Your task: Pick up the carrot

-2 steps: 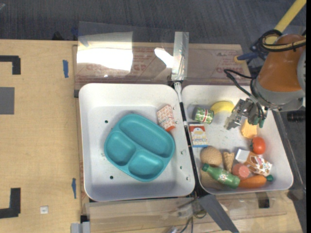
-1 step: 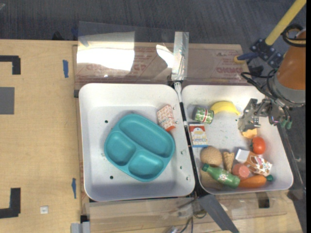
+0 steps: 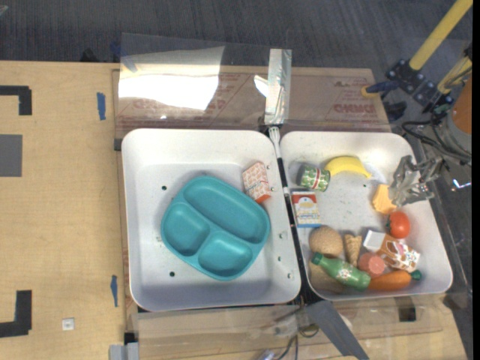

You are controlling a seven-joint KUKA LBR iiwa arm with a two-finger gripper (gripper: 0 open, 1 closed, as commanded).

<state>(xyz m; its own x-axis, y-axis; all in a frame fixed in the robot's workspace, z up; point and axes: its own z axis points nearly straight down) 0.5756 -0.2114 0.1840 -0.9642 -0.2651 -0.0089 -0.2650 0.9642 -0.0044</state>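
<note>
While gripper hovers | one carrot | one banana | two bins

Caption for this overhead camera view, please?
Gripper above the right bin's far side, near the cheese wedge; carrot lies at the near edge.

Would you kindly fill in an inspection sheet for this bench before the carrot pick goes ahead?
Surface: two shallow white bins side by side, left bin and right bin, on a bench.
Job's things: carrot lies near the right bin's front rim, beside a green bottle.
Clutter: teal divided plate and small carton in the left bin; banana, green can, tomato, bread roll in the right bin.
Grippers: gripper over the right bin's right side, far from the carrot.
Cables: dark cables behind the right bin.
Surroundings: clear plastic sheet behind the bins.
</note>
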